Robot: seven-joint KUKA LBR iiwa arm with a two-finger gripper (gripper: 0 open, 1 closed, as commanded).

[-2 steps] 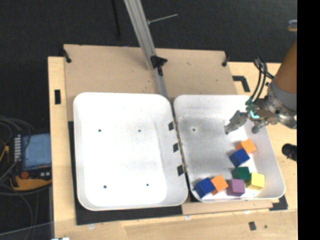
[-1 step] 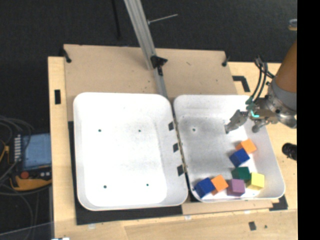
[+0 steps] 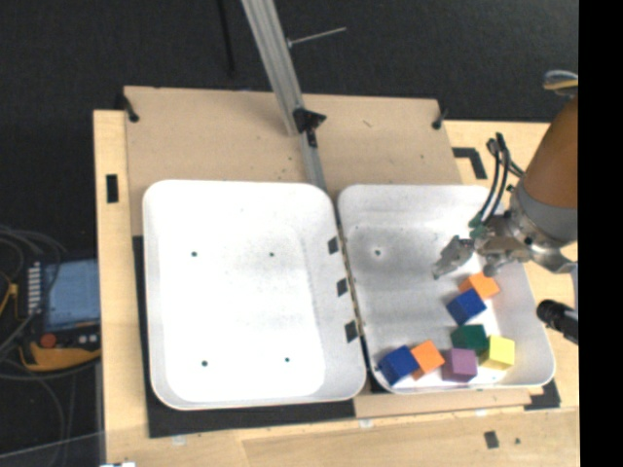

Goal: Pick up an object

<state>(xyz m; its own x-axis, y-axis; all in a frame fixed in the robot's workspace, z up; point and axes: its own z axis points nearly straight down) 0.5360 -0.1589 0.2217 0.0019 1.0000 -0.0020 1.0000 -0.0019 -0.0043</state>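
Several small coloured blocks lie in the right bin. An orange block and a blue block sit at its right side. A green block, a yellow block, a purple block, a second orange block and a second blue block cluster along the near edge. My gripper hangs over the right bin, just up and left of the first orange block. Its fingers are spread and nothing sits between them.
The left bin lies beside the right one. A slanted metal post rises from behind the bins. A blue box with cables sits off the bench at far left.
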